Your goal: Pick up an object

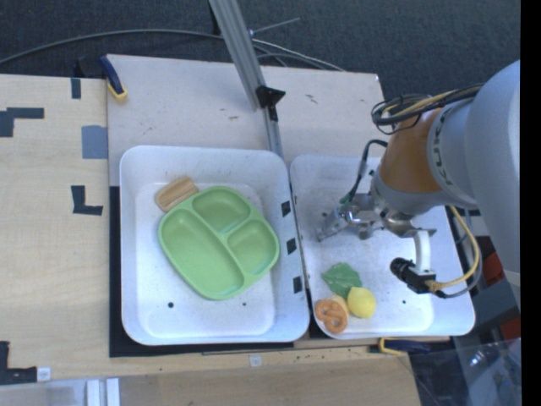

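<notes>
1. The bench [51, 227] is light wood with grey and dark tape marks, and a dark carpet lies behind it.
2. Two white bins stand side by side: the left bin [139, 311] and the right bin [448, 315].
3. A grey metal bar [241, 45] rises at a slant behind the bins.
4. The left bin holds a green divided plate [218, 241], and a tan block [176, 193] touches its upper left edge.
5. In the right bin, near the front, lie a green leaf [341, 276], a lemon [362, 302] and an orange pretzel [331, 314], close together.
6. The gripper [331, 225] hangs over the bare upper part of the right bin, apart from these three things.
7. I cannot tell whether it is released or clenched; nothing is seen between its tips.
</notes>
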{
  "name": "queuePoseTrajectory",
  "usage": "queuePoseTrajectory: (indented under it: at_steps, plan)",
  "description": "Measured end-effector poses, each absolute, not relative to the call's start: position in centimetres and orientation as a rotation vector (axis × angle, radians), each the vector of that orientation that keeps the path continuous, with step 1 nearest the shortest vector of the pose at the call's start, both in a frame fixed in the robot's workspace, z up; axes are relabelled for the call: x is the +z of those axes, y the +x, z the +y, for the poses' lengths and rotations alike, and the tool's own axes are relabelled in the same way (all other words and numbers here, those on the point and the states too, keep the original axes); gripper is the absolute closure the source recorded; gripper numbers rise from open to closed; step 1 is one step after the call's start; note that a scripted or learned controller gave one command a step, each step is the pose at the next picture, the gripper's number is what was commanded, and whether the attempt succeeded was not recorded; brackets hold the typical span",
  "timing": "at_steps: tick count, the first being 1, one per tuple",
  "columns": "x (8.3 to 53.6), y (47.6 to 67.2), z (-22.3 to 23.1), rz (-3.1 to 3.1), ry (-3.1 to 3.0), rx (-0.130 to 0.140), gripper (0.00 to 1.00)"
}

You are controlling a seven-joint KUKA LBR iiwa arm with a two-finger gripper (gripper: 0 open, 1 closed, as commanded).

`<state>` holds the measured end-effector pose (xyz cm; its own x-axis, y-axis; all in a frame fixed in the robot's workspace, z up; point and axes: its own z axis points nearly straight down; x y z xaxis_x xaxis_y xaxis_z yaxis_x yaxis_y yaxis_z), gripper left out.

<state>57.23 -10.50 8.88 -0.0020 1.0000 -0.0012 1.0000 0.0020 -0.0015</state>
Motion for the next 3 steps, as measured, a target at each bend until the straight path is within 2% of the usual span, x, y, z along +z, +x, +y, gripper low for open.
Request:
queuePoseTrajectory:
  at_steps: [1,3]
  plan:
    - [9.9,57.2,-10.4,-2.224,-2.217,0.003,1.0]
    - [20.0,57.0,-11.4,-2.222,-2.22,0.002,1.0]
